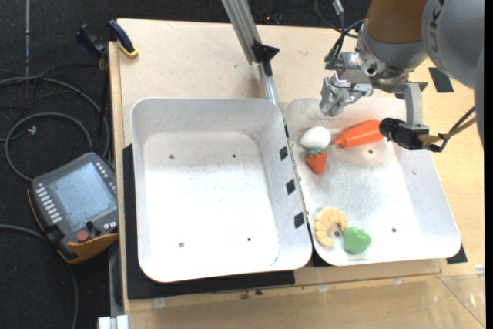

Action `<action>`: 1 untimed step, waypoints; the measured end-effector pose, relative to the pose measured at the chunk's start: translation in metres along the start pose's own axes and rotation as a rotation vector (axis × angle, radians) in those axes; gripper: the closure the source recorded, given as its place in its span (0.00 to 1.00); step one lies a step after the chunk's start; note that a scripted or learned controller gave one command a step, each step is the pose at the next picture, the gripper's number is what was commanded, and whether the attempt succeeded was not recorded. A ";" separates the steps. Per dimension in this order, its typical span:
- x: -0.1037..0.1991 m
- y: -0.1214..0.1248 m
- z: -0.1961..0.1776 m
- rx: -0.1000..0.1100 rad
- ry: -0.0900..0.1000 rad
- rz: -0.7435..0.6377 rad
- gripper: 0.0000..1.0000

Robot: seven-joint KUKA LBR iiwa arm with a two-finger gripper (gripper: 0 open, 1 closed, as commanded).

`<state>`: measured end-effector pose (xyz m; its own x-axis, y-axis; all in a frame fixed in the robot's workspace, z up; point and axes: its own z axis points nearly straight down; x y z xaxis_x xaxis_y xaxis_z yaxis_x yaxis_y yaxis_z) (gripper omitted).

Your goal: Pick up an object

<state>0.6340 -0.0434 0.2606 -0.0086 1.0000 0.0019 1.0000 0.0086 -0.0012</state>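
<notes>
Nearest the camera, at the front edge of the right bin, a green piece lies touching a pale yellow ridged toy; both sit by the divider between the bins; left bin has only its white floor with a few dark specks; further back in the right bin, a white egg-like object rests just above a small orange-red piece with a green tip, the two touching or nearly so; an orange carrot-shaped toy lies just right of the egg, its far end against a black fitting; gripper hangs over the back rim of the right bin, just behind the egg and carrot; nothing visible between its fingers; open or closed, cannot tell from this angle; desk behind the bins bare apart from a slanted metal strut; teach pendant on the floor at left; progress judgement: early, no object lifted, all five still on the bin floor; left to do is descend, close on one, likely egg or carrot as the closest, and raise it clear.
</notes>
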 end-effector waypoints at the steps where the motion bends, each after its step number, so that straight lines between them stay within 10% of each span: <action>1: 0.046 -0.002 0.006 0.000 -0.001 0.001 1.00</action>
<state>0.6313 0.0025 0.2552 -0.0075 1.0000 0.0008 1.0000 0.0075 -0.0009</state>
